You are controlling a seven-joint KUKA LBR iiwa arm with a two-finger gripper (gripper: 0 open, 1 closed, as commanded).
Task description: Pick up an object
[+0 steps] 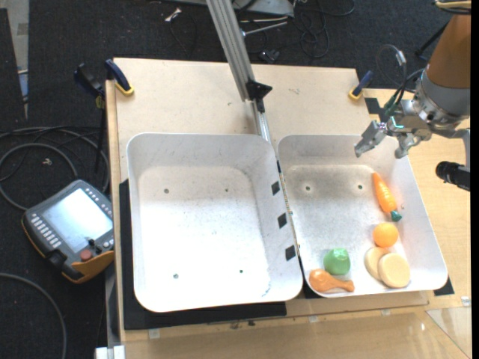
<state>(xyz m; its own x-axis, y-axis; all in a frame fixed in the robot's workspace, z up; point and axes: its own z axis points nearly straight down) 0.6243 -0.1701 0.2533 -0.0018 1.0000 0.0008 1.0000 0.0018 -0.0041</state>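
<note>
Counting from the fixed overhead view: two shallow white bins side by side on a pale wooden bench (187, 99), one arm, one gripper.

Left bin (150, 152): bare white floor with grey scuffing and a few small dark dots.

Right bin (314, 148): five objects, all gathered along its right and near sides.
- One toy carrot (385, 195), orange with a green tip, lying lengthwise by the right wall.
- One small orange ball (385, 235), just below the carrot.
- One pale round piece (391, 267), cream and tan, in the near right corner, just under the ball. May be two stacked pieces; cannot tell.
- One green round object (337, 260), near the front wall.
- One orange pear-shaped piece (330, 280), lying flat, touching or just beside the green one on its near side.

Gripper (385, 142): at the far right corner of the right bin, over its rim. Two grey fingers (368, 140) spread apart, nothing between them. Orange band of the arm (453, 51) above, at the right edge of the view.

Nearest object to the fingers is the carrot, below them in the picture, apart from both tips. The other four lie further toward the near wall, well apart from the gripper.

Other items: one metal pole (232, 40) slanting down to the seam between the bins; two yellow-tipped clamps (118, 78) at the bench's far corners; one handheld pendant (69, 230) with screen on the dark floor to the left, among cables.
</note>
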